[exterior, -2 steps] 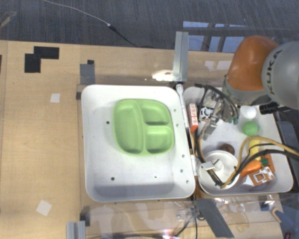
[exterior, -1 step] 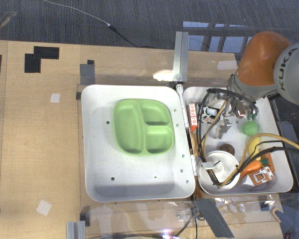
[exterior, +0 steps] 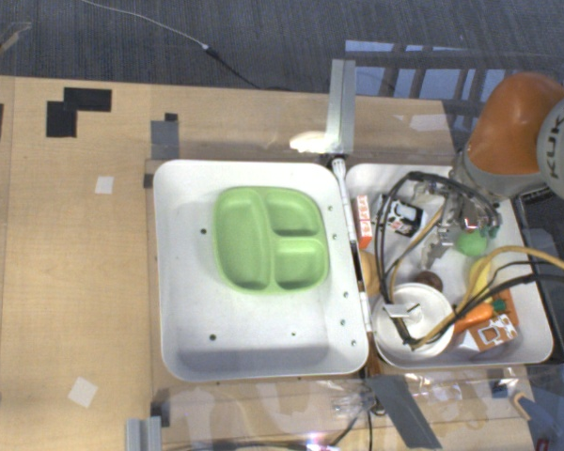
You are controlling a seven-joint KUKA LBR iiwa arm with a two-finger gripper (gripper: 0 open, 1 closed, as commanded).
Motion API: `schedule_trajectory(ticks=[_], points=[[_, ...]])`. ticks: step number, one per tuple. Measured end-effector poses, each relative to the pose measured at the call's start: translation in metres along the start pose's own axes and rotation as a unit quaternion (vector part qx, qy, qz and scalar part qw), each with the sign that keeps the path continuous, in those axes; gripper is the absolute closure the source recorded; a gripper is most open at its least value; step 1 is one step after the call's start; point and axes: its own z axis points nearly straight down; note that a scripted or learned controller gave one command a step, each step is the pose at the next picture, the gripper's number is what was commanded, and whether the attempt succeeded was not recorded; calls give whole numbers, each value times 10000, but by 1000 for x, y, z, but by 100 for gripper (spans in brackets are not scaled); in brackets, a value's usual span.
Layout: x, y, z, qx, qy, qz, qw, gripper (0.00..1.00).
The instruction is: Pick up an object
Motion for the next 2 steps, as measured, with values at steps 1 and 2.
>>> schedule_trajectory(ticks=[1,2], points=[[30,-23,-1,2,0,938,9956,0],[49,-33,-1,0,-11,1321,9912,0]])
